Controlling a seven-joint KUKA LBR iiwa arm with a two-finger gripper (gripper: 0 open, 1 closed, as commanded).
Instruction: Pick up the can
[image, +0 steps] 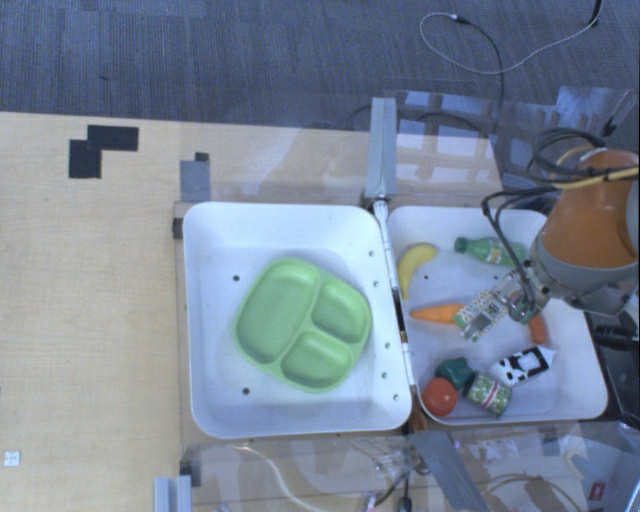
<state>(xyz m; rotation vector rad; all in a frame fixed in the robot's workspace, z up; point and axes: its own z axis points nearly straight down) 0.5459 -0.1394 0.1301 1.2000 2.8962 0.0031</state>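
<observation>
Can (490, 394) lying on its side in the right bin (590, 400) — light, stiff, prone to roll; best gripped across its body — gripper (480, 314) jaw state unclear.

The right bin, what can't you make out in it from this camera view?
- Gripper: too small and blurred to tell how its fingers stand.
- Can: label too small to read.
- Carrot: its right end is covered by the gripper.
- Green bottle: partly crossed by the arm's cables.
- Right bin: its far right corner sits under the arm.
</observation>
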